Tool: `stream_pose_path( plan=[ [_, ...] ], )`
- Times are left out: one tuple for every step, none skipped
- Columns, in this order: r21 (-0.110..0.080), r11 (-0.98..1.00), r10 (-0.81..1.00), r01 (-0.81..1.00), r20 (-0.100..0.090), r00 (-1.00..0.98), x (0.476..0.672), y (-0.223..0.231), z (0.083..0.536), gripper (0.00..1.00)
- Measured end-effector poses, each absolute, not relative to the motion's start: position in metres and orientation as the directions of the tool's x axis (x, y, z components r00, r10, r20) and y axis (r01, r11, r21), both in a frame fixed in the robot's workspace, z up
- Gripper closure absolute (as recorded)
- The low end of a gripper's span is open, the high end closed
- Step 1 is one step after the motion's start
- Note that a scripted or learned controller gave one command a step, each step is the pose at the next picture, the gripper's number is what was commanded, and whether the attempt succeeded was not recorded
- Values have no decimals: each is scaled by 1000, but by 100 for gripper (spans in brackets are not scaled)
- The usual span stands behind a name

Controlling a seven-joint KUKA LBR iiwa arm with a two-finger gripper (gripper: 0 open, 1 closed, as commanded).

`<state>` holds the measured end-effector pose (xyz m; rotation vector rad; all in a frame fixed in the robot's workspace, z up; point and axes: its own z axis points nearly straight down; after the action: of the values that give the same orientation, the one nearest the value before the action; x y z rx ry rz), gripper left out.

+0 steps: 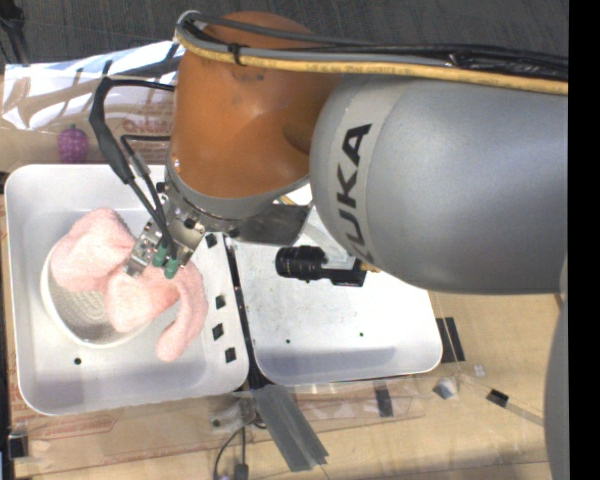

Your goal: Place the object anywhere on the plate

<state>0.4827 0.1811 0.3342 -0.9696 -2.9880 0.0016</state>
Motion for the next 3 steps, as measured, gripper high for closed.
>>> stream_pose_path(
  plan=[
    [-6,814,581,581,3,-814,484,204,131,100],
    [-2,913,409,409,1,-913,478,162,225,100],
    [2,931,364,364,-3,-931,480,182,94,100]
  ],
)
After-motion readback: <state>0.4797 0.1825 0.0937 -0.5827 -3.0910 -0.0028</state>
